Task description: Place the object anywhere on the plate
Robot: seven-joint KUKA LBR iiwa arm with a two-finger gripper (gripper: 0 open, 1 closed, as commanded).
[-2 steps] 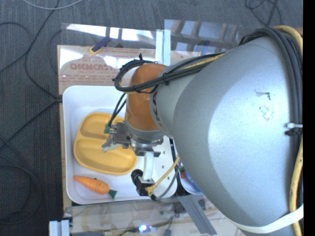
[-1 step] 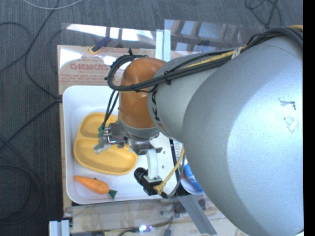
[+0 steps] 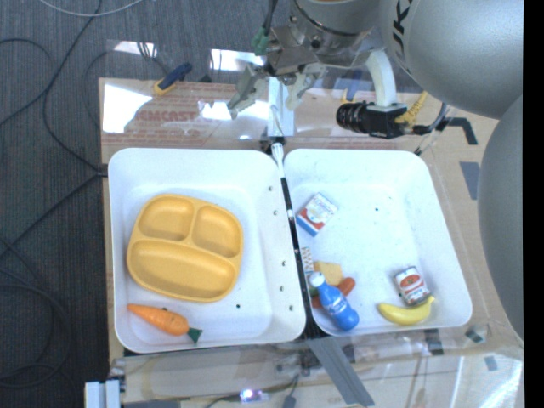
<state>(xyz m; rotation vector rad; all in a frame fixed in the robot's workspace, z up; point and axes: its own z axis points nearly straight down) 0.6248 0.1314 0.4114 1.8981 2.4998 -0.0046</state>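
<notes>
Bins [image 3: 119, 228]: 1 plate [image 3: 184, 246], 1 carrot [image 3: 159, 319] left; 1 banana [image 3: 405, 312], 1 bottle [image 3: 334, 304] right.

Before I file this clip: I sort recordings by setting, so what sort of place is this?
Probably a robotics lab test bench, not a kitchen: a robot arm hangs over two white bins holding toy food such as a carrot and banana, with loose cables on grey carpet.

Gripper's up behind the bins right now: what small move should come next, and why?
Probably swing the gripper down over the right bin: its open fingers hold nothing, and the plate in the left bin is bare, with a carrot beside it.
</notes>
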